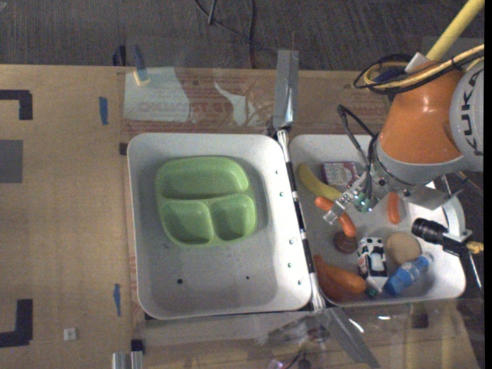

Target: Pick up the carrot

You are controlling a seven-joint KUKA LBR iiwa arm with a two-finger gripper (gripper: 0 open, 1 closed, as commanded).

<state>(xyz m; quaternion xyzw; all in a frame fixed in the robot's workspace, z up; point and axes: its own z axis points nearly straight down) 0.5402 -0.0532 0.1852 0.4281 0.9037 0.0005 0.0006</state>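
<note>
One pincer (344,206) hovering low in the right bin (453,279)
Its fingers are sitting just over a small carrot (338,214) at the frame's right-centre; whether they are spread or pinching, I cannot tell. A green tray (205,199) is lying in the left bin (154,283) on the tan table (61,229).

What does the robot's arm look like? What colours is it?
The arm is fat and rounded, grey with a big orange band and dark letters on its side. Black and yellow cables loop over its top. Its end effector is small and metallic, with a bit of green on it.
</note>
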